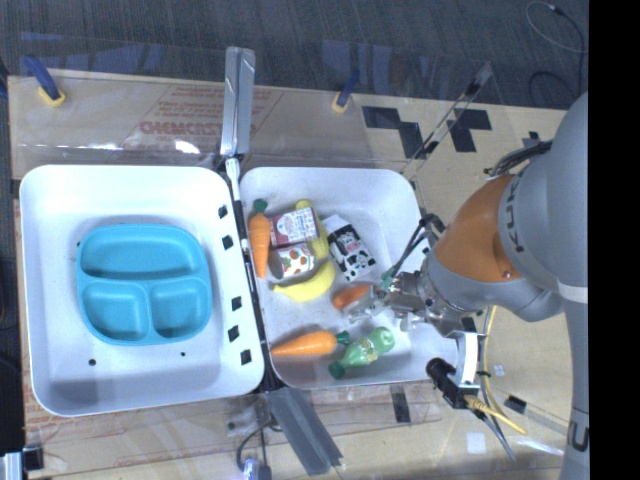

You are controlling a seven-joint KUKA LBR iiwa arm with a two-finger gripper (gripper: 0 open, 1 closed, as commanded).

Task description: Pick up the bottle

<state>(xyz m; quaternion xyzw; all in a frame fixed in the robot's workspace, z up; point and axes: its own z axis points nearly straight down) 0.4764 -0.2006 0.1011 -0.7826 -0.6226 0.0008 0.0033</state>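
Observation:
A small green bottle (366,352) lies on its side near the front edge of the right bin (400,193), its dark cap pointing left. My gripper (392,304) hangs just above and to the right of the bottle, over the bin's front right part. The grey wrist and orange band rise behind it to the right. The fingers are dark and blurred against the bin.
The right bin also holds two carrots (303,345) (259,244), a banana (310,283), two small cartons (295,225) (350,251) and an orange piece (351,296). A blue divided tray (145,281) sits in the left bin (60,358). A metal divider (237,98) runs between the bins.

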